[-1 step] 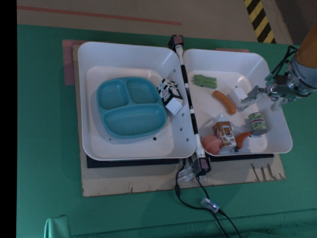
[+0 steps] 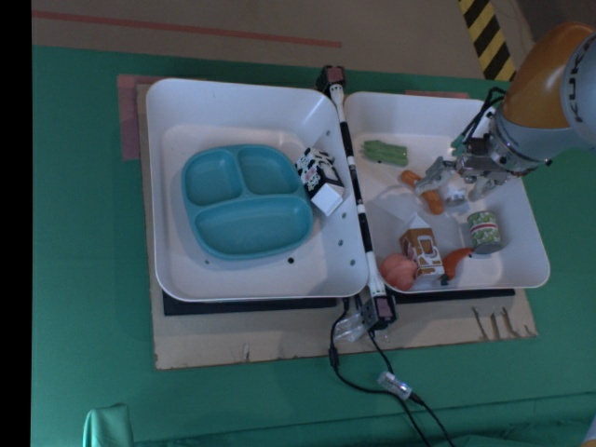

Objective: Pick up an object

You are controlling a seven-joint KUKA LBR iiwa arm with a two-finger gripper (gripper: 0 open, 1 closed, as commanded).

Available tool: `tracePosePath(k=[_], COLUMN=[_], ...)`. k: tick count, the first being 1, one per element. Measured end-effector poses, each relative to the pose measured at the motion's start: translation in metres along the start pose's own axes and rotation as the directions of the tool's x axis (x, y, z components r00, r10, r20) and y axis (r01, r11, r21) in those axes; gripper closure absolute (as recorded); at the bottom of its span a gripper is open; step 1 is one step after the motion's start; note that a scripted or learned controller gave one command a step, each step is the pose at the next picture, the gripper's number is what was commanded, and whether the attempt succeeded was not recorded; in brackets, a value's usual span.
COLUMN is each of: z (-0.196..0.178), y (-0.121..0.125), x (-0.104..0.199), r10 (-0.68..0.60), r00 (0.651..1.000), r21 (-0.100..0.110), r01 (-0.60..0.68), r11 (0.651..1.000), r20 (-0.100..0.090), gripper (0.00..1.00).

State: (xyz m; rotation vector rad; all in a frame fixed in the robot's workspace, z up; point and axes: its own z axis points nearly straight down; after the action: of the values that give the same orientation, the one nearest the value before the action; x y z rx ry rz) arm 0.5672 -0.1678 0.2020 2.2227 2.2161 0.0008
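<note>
My gripper hangs over the back half of the right bin, fingers spread open with nothing held between them. An orange carrot-like piece lies just beside and below its left finger. A green-labelled can lies on its side a little in front of the gripper. Further forward sit an orange carton, a pink peach-like fruit and a small orange piece. A bunch of green beans lies at the bin's back left.
The left bin bears a blue divided plate and a black-and-white carton against its right wall. A black-and-white bar runs between the bins. Cables trail off the front.
</note>
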Motion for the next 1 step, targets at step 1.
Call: tracePosePath(k=[1], z=[-0.0125], y=[0.0013], x=[-0.0013], r10=[0.003], r00=[1.0], r21=[-0.007], r01=[-0.003], r11=[1.0], r20=[0.003], gripper=[1.0])
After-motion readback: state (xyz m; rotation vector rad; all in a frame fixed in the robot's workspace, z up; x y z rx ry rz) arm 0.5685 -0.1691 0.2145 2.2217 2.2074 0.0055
